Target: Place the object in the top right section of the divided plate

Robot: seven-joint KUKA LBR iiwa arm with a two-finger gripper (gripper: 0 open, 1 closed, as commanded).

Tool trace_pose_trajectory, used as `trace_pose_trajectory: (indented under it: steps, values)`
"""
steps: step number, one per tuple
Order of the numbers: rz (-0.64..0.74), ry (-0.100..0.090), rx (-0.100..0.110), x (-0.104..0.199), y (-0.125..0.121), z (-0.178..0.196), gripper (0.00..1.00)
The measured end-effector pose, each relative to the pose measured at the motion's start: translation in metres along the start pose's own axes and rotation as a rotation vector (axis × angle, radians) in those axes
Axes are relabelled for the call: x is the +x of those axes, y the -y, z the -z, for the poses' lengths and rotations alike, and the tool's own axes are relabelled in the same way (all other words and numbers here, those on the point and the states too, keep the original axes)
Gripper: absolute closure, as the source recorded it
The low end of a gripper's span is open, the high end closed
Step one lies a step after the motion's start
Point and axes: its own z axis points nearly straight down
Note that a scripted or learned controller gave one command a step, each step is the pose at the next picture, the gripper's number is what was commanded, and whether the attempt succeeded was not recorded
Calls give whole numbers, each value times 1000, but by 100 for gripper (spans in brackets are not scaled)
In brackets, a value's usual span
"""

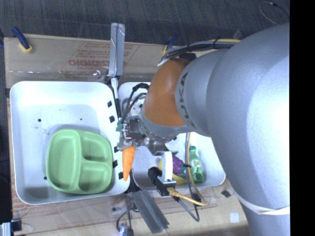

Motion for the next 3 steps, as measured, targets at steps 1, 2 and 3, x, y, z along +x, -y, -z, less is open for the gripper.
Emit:
trace_pose_trajectory:
  steps: [1,2,3]
  values:
    - [-170,-1,-5,43,13,1,100]
    - [-220,-1,-3,84,18,36,100]
    - [-481,-1,1,47,14,0,100]
